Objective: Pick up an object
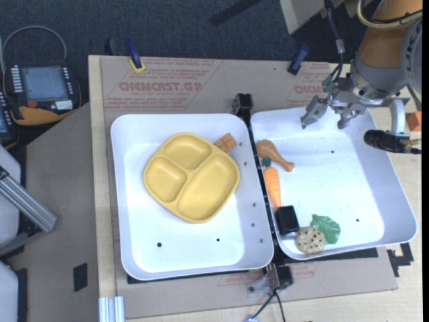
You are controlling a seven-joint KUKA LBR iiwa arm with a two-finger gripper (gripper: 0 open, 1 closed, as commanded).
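- The two-finger gripper (329,115) on the grey arm with the orange band hangs over the far edge of the right shallow white bin (375,180); its metal fingers (310,115) are spread apart with nothing between them.
- A tan plastic drumstick (274,153) lies nearest the fingers, towards the camera and to their left, against the bin's left wall.
- An orange plastic carrot (272,186) lies just past the drumstick, farther from the fingers.
- A small black block (287,219), a round tan cookie-like piece (310,239) and a green leafy piece (328,226) sit clustered at the near left corner, well apart from the fingers.
- A yellow three-compartment plastic plate (192,176) rests in the left shallow white bin (134,200), with a small brown block (226,142) touching its far rim, left of the fingers.
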